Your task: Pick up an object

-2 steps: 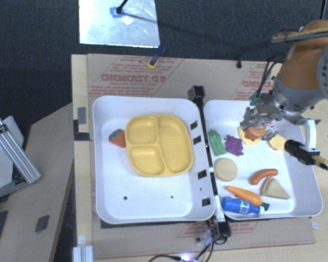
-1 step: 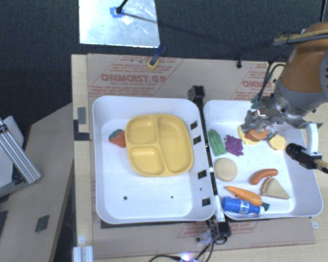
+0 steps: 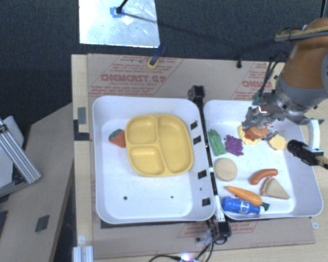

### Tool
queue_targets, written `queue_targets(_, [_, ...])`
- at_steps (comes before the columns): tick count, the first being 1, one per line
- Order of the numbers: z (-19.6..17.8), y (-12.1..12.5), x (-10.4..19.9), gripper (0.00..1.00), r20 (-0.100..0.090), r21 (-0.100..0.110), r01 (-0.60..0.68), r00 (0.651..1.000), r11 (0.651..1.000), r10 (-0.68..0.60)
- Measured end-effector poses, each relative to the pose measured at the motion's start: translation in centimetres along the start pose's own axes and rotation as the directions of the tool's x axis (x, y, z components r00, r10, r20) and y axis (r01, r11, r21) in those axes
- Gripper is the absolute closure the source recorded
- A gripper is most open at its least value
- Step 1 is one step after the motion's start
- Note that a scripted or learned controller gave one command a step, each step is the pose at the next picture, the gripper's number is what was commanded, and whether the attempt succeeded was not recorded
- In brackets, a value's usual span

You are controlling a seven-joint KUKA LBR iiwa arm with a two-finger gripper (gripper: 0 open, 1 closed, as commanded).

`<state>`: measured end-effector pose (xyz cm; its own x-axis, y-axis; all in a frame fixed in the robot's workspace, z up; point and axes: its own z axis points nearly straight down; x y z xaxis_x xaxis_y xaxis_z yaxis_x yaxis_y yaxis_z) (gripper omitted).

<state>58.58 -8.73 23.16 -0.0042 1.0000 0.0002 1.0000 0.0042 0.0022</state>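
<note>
My gripper [image 3: 257,125] hangs over the orange toy [image 3: 253,135], grip state unclear, purple grapes [image 3: 233,144] just left, bin wall [image 3: 250,103] close behind.

- Protective sheet [image 3: 136,72] under the two bins: red print "CHEMCAST GP" reading mirrored or upside down, behind the left bin; a line of finer red type beneath it is too small to make out.
- Same sheet, far right corner [image 3: 257,78]: the red print repeats, partly covered by the arm; only fragments show and cannot be read with certainty.
- Same sheet, front edge [image 3: 194,231]: a strip of red lettering below the bins, cut off and illegible.
- Blue bottle [image 3: 241,206] in the right bin: a white label patch, its text too small to read.
</note>
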Motion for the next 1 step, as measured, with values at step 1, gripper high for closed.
queue_targets(1, [0.10,0.98,1.28,1.00,0.000,-0.001,0.002,1.000,1.000,-0.002])
